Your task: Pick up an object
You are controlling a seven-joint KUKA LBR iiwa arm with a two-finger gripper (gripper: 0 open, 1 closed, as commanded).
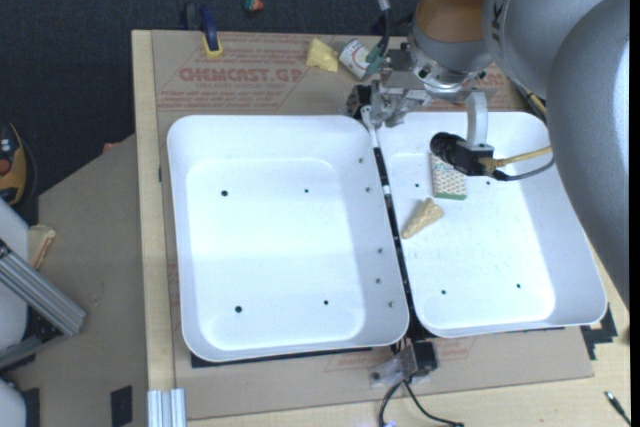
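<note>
In the right bin [500,265] lie two small things: a tan wedge [422,217] near the bin's left wall, and a pale meshed piece with a green edge [449,181] just above and to the right of it. My gripper [382,110] hangs over the far end of the rim where the two bins meet, up and to the left of both things and apart from them. Nothing shows in its grasp.
The left bin [280,235] sits beside the right one. Behind the bins on the board lie a yellow scrap [322,55] and a small white-green item [352,56]. A blue clamp [208,27] grips the board's far edge. The big grey arm covers the upper right.
</note>
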